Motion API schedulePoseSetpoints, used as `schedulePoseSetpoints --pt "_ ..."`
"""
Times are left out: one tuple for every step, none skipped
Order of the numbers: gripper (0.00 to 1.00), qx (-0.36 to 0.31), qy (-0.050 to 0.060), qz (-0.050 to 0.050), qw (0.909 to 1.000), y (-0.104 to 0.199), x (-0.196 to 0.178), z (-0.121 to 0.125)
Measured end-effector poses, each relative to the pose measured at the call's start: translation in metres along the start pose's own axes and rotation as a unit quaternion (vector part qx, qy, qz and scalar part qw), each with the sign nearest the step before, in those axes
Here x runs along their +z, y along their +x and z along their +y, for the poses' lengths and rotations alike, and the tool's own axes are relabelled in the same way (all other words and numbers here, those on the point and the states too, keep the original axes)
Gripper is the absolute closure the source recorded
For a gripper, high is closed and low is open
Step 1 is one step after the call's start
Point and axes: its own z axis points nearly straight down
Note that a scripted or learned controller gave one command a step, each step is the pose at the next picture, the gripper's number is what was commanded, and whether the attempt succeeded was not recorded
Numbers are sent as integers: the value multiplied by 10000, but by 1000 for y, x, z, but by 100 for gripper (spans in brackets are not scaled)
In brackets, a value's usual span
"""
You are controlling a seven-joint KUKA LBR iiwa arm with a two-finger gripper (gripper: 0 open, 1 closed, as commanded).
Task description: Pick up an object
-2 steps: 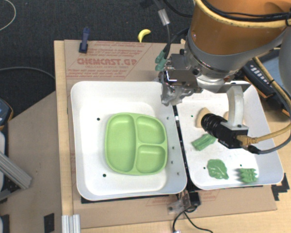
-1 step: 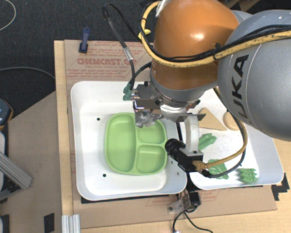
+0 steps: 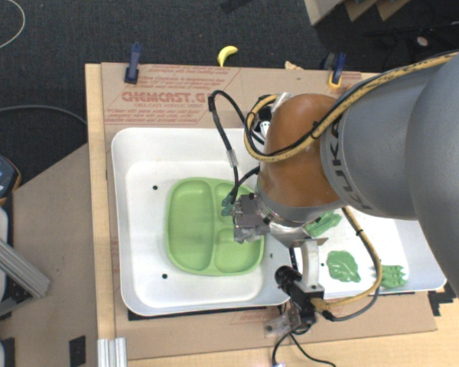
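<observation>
Green divided plate (image 3: 195, 232) is lying in the left bin (image 3: 130, 205), its right edge directly under the gripper (image 3: 245, 224); the gripper's state I cannot tell.

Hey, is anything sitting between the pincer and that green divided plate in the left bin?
Nothing visible stands between them. The pincer is directly over the right edge of the green divided plate, which lies alone in the left bin. The other green pieces lie in the right bin, off to the side.
</observation>
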Motion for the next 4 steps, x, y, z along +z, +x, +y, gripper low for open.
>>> schedulePoseSetpoints --pt "100 -32 -94 39 9999 6 -19 3" --pt "100 -25 -99 42 9999 6 -29 3" --pt "100 -23 -105 44 9999 6 -39 3" --pt "100 -21 -111 47 9999 7 -49 3"
